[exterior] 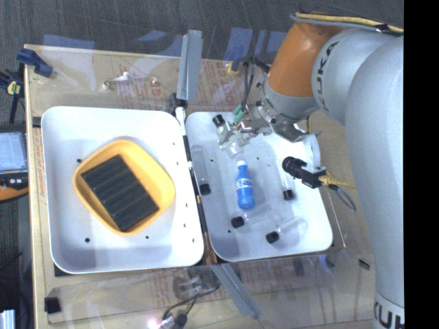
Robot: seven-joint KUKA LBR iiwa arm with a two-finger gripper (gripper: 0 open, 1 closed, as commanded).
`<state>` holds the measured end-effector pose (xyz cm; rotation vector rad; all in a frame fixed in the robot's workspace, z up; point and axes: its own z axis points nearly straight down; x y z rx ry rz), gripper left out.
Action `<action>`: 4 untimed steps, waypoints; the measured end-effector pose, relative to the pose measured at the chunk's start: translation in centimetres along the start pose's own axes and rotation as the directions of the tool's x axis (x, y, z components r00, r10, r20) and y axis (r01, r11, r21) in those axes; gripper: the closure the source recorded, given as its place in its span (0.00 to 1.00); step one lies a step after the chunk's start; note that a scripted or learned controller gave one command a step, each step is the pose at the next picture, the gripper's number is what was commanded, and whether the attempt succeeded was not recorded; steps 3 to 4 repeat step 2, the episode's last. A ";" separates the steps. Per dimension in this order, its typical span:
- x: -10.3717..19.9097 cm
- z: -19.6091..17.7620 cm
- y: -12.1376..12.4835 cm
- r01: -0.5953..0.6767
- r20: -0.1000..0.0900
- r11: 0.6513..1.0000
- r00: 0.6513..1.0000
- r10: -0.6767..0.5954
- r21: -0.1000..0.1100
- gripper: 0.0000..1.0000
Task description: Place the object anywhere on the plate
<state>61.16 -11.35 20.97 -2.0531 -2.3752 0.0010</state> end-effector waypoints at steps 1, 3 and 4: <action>0.0 0.0 0.0 0.000 0.000 1.000 1.000 0.000 0.000 0.00; 9.5 -0.7 -1.0 -0.105 0.001 0.994 0.994 0.105 0.003 0.00; 9.5 -0.7 -1.0 -0.105 0.001 0.994 0.994 0.105 0.003 0.00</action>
